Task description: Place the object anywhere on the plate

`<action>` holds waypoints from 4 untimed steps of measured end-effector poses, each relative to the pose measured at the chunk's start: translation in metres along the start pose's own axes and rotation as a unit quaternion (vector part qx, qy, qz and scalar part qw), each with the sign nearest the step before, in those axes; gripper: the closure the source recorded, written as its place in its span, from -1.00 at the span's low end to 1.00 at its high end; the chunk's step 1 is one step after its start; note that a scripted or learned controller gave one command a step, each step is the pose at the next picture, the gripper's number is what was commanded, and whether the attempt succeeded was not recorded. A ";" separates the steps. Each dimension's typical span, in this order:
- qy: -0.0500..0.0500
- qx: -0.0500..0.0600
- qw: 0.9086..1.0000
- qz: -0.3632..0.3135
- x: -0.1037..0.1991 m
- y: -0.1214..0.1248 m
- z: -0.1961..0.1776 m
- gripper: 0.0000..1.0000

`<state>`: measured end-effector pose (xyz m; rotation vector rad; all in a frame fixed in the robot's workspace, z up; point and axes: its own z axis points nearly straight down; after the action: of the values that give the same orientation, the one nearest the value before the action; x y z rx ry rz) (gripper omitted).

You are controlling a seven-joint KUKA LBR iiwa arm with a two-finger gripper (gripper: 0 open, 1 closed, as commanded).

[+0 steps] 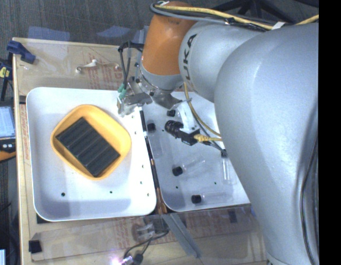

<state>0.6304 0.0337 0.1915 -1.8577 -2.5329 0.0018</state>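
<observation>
The pincer (127,99) hangs over the left bin's (37,148) upper right rim, beside the yellow plate (121,136); I cannot tell what it carries (the object may be hidden). Best release directly over the plate's dark ridged centre (87,146).

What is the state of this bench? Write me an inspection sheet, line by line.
Surface: wooden bench bearing a left bin and a right bin, both white, side by side.
Job's things: yellow plate in the left bin; a dark ridged slab lies on it.
Clutter: small black pieces and clear pieces scattered in the right bin.
Grippers: hand at the far rim where the two bins meet; its hold cannot be judged.
Cables: yellow cable along the arm; black plug hanging over the right bin.
Surroundings: blue clamp on the bench's far left corner; grey floor beyond.
</observation>
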 end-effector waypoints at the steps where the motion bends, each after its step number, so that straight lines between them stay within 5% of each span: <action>1: 0.000 -0.001 0.993 -0.115 0.010 0.018 -0.001 1.00; 2: 0.001 0.001 0.977 -0.215 0.057 -0.008 0.000 1.00; 3: -0.001 -0.001 0.945 -0.328 0.039 0.034 -0.001 1.00; 4: 0.000 0.001 0.900 -0.436 0.086 0.027 0.008 1.00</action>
<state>0.6305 0.1244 0.1830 -0.5661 -3.0878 0.0021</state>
